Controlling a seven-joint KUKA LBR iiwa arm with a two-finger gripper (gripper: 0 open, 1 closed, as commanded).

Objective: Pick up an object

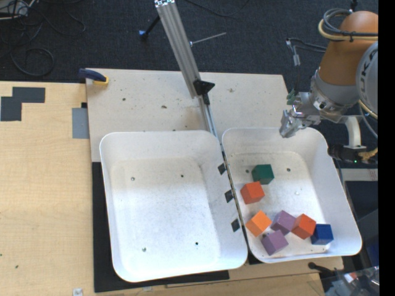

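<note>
Blocks all sit in the right bin (336, 184), none lifted. Green cube (263, 173) is nearest the bin's middle, w/ a red-orange cube (252, 192) just below-left of it, close but apart. Lower down there's a cluster: orange cube (259, 222) by the left wall, two purple blocks (279, 232) beside it, then a red cube (303, 226) touching a blue cube (322, 234) near the bottom right corner. Gripper (291, 126) hangs over the bin's far rim, well apart from every block, nothing in it; can't tell from here if it's spread or closed, too blurry. Arm's orange band (345, 54) is above it, at the right. Left bin (123, 159) sits alongside. A slanted metal rail (182, 48) runs up from between the bins.
</note>
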